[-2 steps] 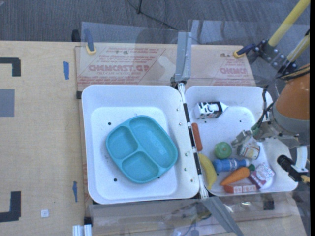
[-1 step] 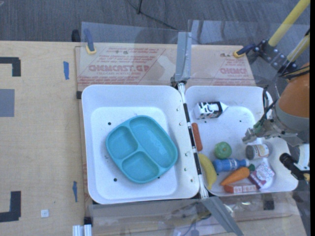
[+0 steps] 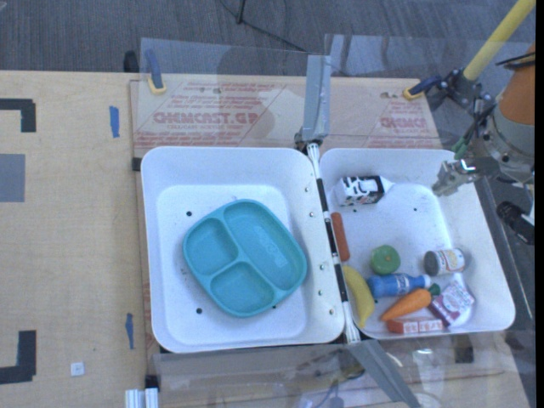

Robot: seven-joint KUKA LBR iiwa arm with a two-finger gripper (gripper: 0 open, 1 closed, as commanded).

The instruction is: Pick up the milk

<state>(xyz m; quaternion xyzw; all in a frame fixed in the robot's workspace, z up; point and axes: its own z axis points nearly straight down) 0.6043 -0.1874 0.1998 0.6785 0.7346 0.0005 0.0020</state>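
**Milk waits in the right bin**

The milk [image 3: 363, 189] lies at the right bin's [image 3: 484, 253] 11 o'clock corner, nothing on top. A hot dog [image 3: 340, 235] lies near, at its 7 o'clock. The gripper [image 3: 453, 177] hangs at its 3 o'clock, holding nothing.

Milk [image 3: 363, 189] at right bin's [image 3: 485, 236] back-left corner; divided plate [image 3: 245, 257] in left bin [image 3: 161, 228].

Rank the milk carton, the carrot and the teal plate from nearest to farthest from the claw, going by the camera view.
1. Milk carton: top left of the right bin, nearest the claw.
2. Carrot: lower part of the right bin, toward the front.
3. Teal plate: in the left bin, farthest away.
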